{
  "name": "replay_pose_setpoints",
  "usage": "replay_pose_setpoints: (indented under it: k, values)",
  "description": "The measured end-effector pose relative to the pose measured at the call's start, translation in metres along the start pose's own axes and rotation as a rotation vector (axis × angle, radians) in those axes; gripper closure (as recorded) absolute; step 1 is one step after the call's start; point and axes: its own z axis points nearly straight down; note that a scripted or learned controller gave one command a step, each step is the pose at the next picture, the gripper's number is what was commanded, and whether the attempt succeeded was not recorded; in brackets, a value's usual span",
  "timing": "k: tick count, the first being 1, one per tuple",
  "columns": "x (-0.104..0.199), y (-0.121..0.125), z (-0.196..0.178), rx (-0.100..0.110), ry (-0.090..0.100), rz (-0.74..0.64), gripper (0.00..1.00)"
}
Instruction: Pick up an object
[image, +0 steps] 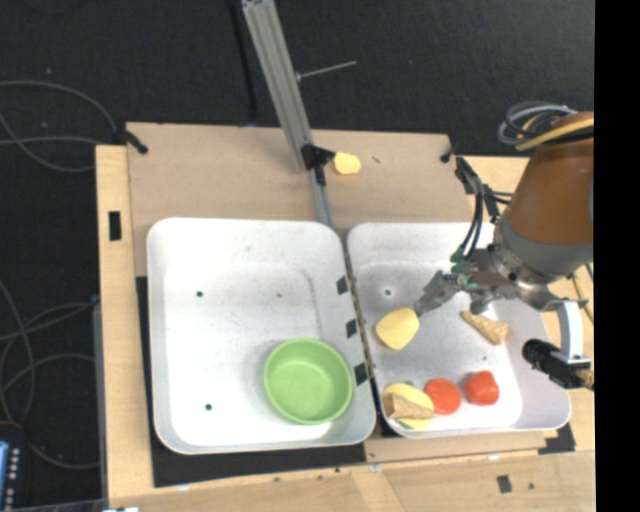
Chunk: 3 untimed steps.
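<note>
The right bin (400, 250) holds several small objects: a pale yellow lump (397, 328) near its left wall, a tan wedge (485, 326) to the right, two red pieces (443, 396) (482, 388) and a yellow-and-tan piece (409, 404) along the front wall. My gripper (452, 303) hangs over the middle of this bin, between the yellow lump and the tan wedge. It is open, with nothing between its fingers. Its left finger (430, 297) points down toward the yellow lump, just short of it.
A green bowl (308, 380) sits in the front right of the left bin (200, 270). A metal post (285, 90) rises from behind the divider between the bins. A small yellow object (347, 163) lies on the bench behind the bins.
</note>
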Motion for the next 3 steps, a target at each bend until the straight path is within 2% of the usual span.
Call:
replay_pose_setpoints:
  k: [1, 3]
  values:
    - [0.0, 0.0, 0.0, -0.001, 0.0, 0.002, 0.0]
    - [-0.007, -0.014, 0.118, 0.007, -0.002, 0.004, 0.0]
